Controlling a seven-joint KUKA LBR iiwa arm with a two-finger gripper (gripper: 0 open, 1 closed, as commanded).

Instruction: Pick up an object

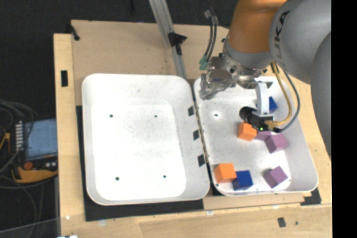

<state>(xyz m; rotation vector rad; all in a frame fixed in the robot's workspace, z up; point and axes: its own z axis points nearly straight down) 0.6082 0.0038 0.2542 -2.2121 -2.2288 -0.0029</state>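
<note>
- The grey arm [290, 25] reaches in from the right and hangs over the top edge of the right bin [223, 120], its wrist low above the bin's upper left corner.
- The hand [215, 82] sits just above the bin floor there; whether it is released or clenched I cannot tell, and nothing shows gripped in it.
- Nothing has been chosen yet by the look of it: every candidate lies apart from the hand, down in the right bin.
- Right bin's contents: an orange block [246, 131] mid-bin, just beside a black fitting with a green light [252, 117]; a purple block [275, 142] just right of it.
- Along the near edge: a second orange block [225, 171] touching a blue block [242, 180], with another purple block [275, 176] near them.
- A small blue piece [272, 103] peeks out by the cables [290, 103], partly hidden.
- The left bin [136, 136] holds only dark specks on its floor.
- Both bins lie side by side on the worktop [111, 47], likely so blocks can pass between them.
</note>
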